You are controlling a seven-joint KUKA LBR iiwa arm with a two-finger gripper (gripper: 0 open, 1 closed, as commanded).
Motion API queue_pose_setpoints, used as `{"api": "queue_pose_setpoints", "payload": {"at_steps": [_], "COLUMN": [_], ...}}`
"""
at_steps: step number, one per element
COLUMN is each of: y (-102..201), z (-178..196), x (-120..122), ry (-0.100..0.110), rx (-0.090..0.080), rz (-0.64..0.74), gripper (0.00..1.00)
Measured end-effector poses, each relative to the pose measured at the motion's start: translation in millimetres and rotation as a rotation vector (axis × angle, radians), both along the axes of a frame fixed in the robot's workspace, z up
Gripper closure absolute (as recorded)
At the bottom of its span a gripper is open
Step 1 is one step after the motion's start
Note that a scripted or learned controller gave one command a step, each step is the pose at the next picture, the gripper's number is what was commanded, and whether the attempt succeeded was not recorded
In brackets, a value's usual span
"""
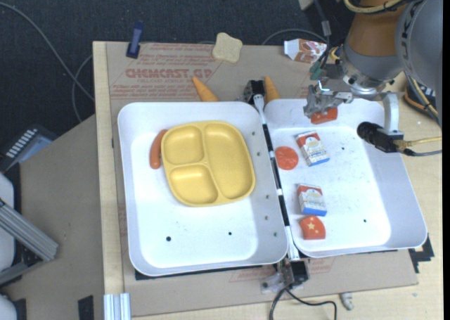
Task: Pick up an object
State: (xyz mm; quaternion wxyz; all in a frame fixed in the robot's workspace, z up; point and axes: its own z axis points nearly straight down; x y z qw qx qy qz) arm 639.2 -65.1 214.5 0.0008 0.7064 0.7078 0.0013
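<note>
tool (322, 104) hangs at the far edge of the right white plastic bin (380, 206), over a small red rounded toy piece (324, 116), grip state unclear; piece looks light, rigid, slick, best pinched across its sides.

In the right bin (394, 206), a small red piece (325, 116) lies at the twelve o'clock rim, partly hidden beneath the gripper (320, 106). Toward nine o'clock rests a flat red disc (287, 157), and just beside it, at its three o'clock, a small carton (313, 148) lies on its side, slightly turned. Near the bin's middle lies a second carton (311, 200), blue along its lower edge. At its six o'clock sits a red strawberry-like piece (313, 227).
</note>
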Motion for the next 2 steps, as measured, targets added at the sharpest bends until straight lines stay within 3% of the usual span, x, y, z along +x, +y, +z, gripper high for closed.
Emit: {"api": "queue_pose_setpoints", "payload": {"at_steps": [1,2], "y": [50.7,86.3], "z": [-6.0,34.4], "x": [-34.8,-30.2], "ry": [0.005,0.001], "rx": [0.001,0.000], "rz": [0.000,0.000], "gripper": [1.00,1.00]}}
